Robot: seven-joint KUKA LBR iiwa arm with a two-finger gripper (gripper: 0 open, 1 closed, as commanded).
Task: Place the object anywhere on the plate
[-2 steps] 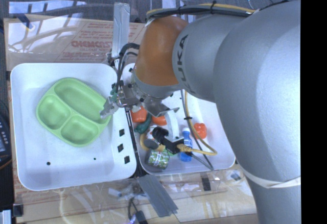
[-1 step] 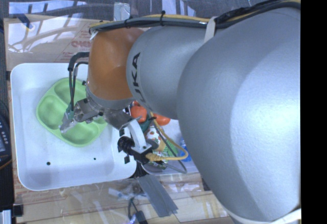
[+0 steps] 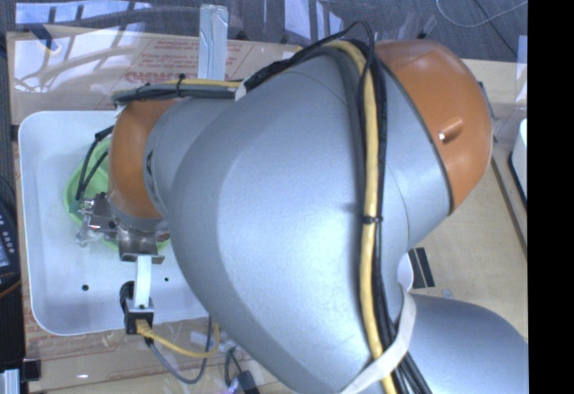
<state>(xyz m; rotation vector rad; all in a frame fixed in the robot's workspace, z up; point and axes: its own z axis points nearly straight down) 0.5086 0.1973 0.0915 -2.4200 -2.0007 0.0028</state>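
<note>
A green plate (image 3: 79,190) lies in the left white bin (image 3: 45,293), and just its left edge shows past the arm. The arm's grey body and orange band (image 3: 130,168) lean over the plate and cover most of it. My gripper (image 3: 97,222) hangs below the band at the plate's near-left edge, largely hidden by the wrist. Something small, pale and shiny shows there; I cannot tell whether it is the object or part of the gripper.
The arm's big grey and orange links (image 3: 314,204) cover the middle and right of the bench. A yellow cable (image 3: 179,349) trails over the bin's front rim. Cardboard with tape strips (image 3: 213,42) lies behind the bin.
</note>
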